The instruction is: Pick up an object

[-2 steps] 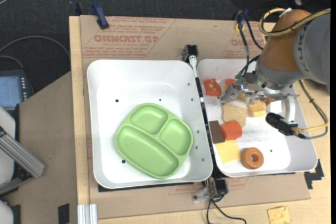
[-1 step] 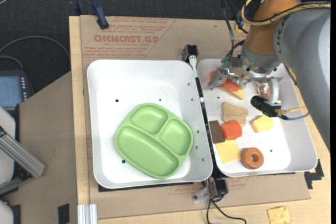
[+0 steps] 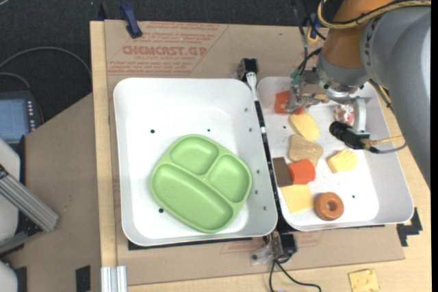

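While the gripper (image 3: pixel 299 98) hangs low over the upper left corner of the right bin (image 3: pixel 390 205), just beside a small red-orange block (image 3: pixel 282 102), the step looks like the reach before a grasp; whether its jaws are open or closed cannot be told. Next it must settle squarely over that block and close without nudging the pale yellow piece (image 3: pixel 304 126) below it. A green divided plate (image 3: pixel 200 182) sits in the left bin (image 3: pixel 137 113), on a cardboard-covered bench (image 3: pixel 164 44) over dark floor.

Fingers of the hand (image 3: pixel 301 96) masked by the wrist; arm (image 3: pixel 400 44) cropped at right.
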`<act>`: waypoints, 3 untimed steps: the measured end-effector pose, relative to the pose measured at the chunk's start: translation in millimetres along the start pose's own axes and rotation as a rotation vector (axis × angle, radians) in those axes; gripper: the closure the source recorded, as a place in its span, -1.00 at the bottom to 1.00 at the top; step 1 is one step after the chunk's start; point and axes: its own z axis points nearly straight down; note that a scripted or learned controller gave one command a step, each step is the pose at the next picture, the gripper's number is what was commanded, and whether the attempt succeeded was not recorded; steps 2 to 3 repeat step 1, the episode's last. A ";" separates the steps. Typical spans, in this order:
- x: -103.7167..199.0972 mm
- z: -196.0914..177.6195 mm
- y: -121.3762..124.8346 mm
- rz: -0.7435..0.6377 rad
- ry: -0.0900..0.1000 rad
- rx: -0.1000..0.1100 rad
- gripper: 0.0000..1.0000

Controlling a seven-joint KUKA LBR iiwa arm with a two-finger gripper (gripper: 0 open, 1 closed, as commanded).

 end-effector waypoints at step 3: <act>70.4 -92.3 -58.4 -0.006 0.008 0.008 1.00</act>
